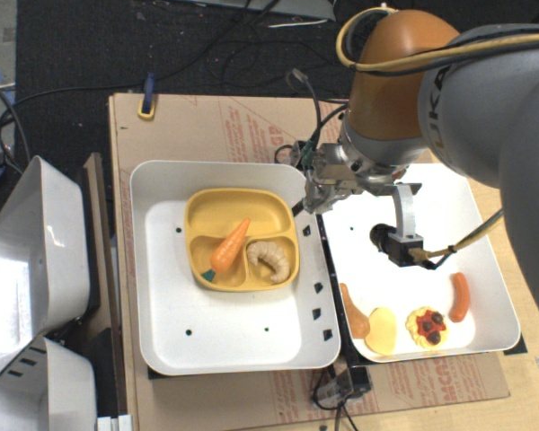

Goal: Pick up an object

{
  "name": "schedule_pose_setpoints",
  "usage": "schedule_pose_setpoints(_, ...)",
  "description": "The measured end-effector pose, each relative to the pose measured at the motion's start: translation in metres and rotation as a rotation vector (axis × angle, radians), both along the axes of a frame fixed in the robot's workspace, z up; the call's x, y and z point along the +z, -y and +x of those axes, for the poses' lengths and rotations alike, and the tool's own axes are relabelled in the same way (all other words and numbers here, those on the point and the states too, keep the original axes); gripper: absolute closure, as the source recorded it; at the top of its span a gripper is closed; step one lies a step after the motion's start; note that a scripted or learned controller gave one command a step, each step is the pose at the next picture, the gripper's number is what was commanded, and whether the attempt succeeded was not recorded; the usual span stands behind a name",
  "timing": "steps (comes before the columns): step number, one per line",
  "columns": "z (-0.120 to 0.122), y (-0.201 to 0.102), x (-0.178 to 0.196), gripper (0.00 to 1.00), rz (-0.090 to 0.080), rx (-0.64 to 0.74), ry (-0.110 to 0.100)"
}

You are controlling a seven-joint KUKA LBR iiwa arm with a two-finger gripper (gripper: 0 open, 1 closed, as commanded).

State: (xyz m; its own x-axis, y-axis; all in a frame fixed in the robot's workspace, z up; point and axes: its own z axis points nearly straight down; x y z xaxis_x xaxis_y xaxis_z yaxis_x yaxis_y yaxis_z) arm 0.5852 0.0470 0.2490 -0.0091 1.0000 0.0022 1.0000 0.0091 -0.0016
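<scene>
I see the gripper (316, 191) low over the seam between the bins, just beside the upper right corner of the yellow divided plastic plate (207, 209). I cannot tell whether it is open or closed. An orange toy carrot (231, 245) and a pale curled toy shrimp (271, 260) lie in the plate, in the left white bin (162, 330).

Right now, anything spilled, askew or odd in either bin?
Nothing spilled or damaged. One small thing: the carrot lies slanted on the yellow plate, seemingly across its divider rather than inside one compartment. The shrimp sits in its own compartment. The food pieces in the right bin lie apart.
</scene>
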Motion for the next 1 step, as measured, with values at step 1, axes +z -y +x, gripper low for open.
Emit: schedule_pose_setpoints(1, -0.0184, -0.0518, 0.0045, 1.0, 0.0, 0.0, 0.0)
